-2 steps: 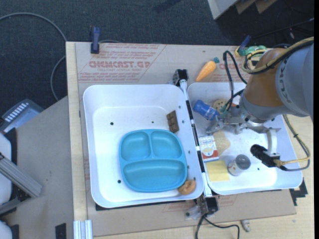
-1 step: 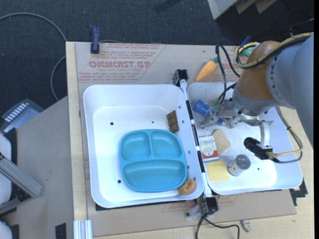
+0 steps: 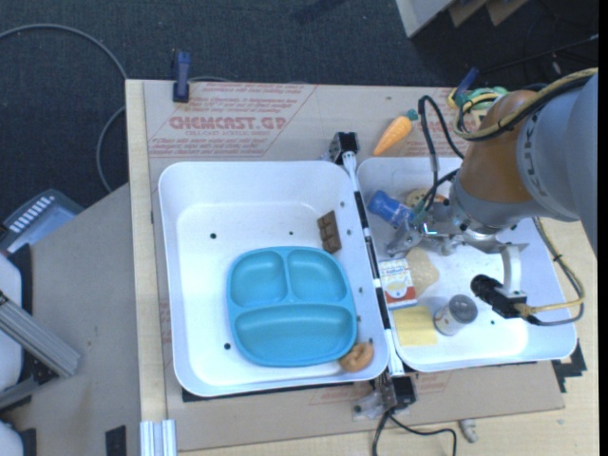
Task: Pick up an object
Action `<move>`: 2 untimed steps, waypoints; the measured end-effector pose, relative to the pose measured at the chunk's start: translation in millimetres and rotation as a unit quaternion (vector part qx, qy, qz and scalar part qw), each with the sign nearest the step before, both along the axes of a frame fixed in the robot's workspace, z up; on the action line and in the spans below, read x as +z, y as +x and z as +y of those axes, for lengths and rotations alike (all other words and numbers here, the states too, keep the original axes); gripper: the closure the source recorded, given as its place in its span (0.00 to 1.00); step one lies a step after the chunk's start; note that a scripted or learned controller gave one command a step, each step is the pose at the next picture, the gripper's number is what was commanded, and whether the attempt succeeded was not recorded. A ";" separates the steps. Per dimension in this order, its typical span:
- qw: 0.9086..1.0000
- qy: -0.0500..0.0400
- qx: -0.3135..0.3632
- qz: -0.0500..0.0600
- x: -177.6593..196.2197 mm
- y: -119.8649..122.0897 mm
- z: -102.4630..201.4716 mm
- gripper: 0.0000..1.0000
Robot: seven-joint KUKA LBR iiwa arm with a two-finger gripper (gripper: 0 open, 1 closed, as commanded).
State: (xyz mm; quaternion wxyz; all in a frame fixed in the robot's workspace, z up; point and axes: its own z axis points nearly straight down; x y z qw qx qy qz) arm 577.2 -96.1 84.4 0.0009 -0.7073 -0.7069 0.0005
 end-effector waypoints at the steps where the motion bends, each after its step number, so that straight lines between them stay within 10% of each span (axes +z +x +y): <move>1: 1.000 0.000 0.000 0.000 0.0 -5.9 -0.2 0.00; 2: 1.000 0.000 0.000 -0.002 0.0 3.1 4.3 0.00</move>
